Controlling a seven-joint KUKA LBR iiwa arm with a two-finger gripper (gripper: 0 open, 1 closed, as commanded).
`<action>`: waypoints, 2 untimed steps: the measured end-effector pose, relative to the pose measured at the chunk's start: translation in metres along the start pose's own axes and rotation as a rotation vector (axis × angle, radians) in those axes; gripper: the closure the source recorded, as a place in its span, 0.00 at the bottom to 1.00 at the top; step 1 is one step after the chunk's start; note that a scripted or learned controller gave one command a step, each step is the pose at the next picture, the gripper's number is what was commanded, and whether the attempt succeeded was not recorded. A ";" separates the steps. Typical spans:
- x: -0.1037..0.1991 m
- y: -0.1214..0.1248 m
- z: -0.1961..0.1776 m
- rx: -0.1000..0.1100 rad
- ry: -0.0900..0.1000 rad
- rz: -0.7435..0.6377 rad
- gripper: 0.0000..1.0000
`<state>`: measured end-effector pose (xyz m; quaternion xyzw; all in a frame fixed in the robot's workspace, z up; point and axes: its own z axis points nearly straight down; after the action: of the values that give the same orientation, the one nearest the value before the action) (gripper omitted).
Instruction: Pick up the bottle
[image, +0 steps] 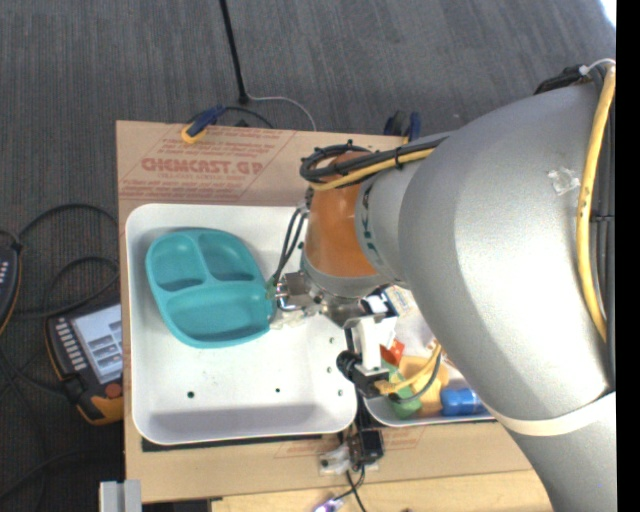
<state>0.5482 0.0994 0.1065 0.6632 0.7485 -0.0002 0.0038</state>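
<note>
In the left bin (230, 400) I see a teal divided plate (205, 285) lying toward the far-left corner. The gripper (288, 297) sits low at that plate's right rim, close to the bin's right wall; from here I cannot tell whether it is apart or together. The arm (480, 240) covers most of the right bin (425, 421). Along that bin's near edge a green piece (405, 406), a yellow piece (432, 372) and a blue piece (460, 402) crowd together; I cannot tell which, if any, is the bottle.

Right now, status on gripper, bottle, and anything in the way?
Gripper over left bin, at right edge of teal plate. Bottle: cannot tell it among coloured items in right bin. Arm covers most of that bin.
</note>
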 end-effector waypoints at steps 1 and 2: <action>-0.057 -0.058 -0.077 0.006 0.006 -0.220 1.00; -0.007 -0.066 -0.078 0.007 0.006 -0.090 1.00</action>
<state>0.4832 0.0847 0.1839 0.6288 0.7776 -0.0009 -0.0008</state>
